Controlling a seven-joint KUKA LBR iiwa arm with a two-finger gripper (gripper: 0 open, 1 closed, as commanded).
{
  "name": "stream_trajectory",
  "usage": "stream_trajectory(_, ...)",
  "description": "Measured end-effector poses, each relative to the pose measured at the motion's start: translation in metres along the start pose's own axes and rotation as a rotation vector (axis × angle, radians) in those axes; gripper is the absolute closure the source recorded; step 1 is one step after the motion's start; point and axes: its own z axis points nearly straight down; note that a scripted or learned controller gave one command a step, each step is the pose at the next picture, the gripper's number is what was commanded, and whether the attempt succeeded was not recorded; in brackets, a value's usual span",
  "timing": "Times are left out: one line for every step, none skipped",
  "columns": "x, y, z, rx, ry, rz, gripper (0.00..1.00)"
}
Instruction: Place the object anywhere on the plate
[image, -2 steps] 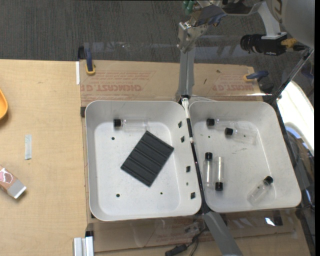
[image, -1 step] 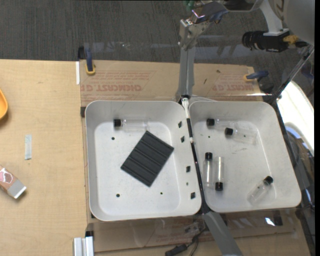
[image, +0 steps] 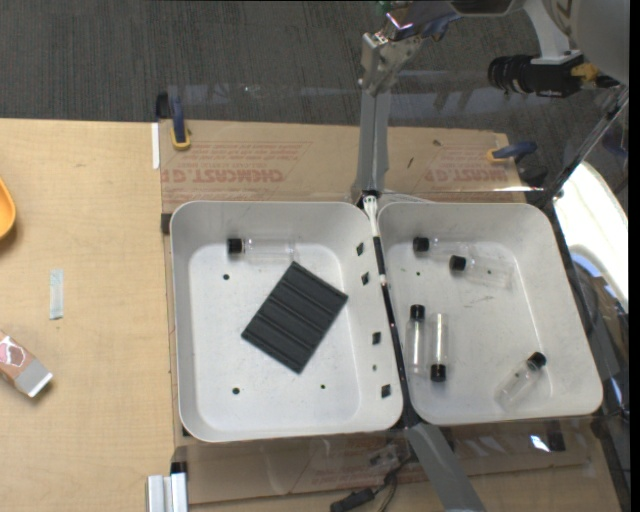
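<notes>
the wooden bench (image: 80, 200) carried everything, and a sheet of printed cardboard (image: 300, 165) was clamped flat along its far side, i'd guess to stop the bins sliding. the left bin (image: 185, 330) and the right bin (image: 570, 300) were both shallow glossy white plastic with rounded corners, and they sat with their inner rims touching. the grey arm (image: 555, 25) hung beyond the right bin's far right corner, clear of both bins. its gripper (image: 412, 18) reached out by the top of a grey post (image: 373, 140) that rose from the seam between them. i couldn't tell whether it was wide or closed. the plate (image: 295, 315), a flat matte black rectangle with fine ribs, lay skewed in the middle of the left bin's floor, its top bare. i took the object to be one of the small clear tubes with black caps, smooth cylinders likely to roll. one vial (image: 262, 246) lay on its side near the left bin's far left corner, apart from the plate. the other vials (image: 418, 335) were scattered over the right bin: two by the inner rim, some toward the far edge, one near the near right corner. none was on the plate, so the job looked unstarted. a grey strip (image: 56, 295) and a wrapped packet (image: 25, 367) lay near the bench's left edge.
</notes>
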Motion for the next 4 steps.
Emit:
stream_trajectory(-0.001,0.001,-0.008,0.001,-0.002,0.0,1.0)
stream_trajectory(-0.002,0.002,-0.015,0.003,-0.005,0.0,1.0)
stream_trajectory(-0.003,0.003,-0.022,0.005,-0.007,0.0,1.0)
stream_trajectory(-0.003,0.004,-0.029,0.008,-0.009,-0.001,1.0)
